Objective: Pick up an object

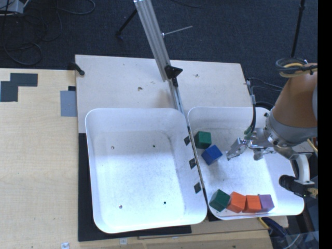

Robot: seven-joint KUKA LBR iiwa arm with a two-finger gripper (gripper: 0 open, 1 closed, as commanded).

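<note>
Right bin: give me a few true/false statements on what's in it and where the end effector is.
1. The right bin holds six blocks. True: a green block, a blue block, and a front row of a dark green block, two orange blocks and a purple block.
2. The blue block sits in the left bin. False: it is in the right bin, near the divider.
3. The end effector is over the right bin, right of the blue block. True.
4. The end effector holds the blue block. False: the block lies apart from it, to its left.
5. The purple block is at the left end of the front row. False: it is at the right end.
</note>
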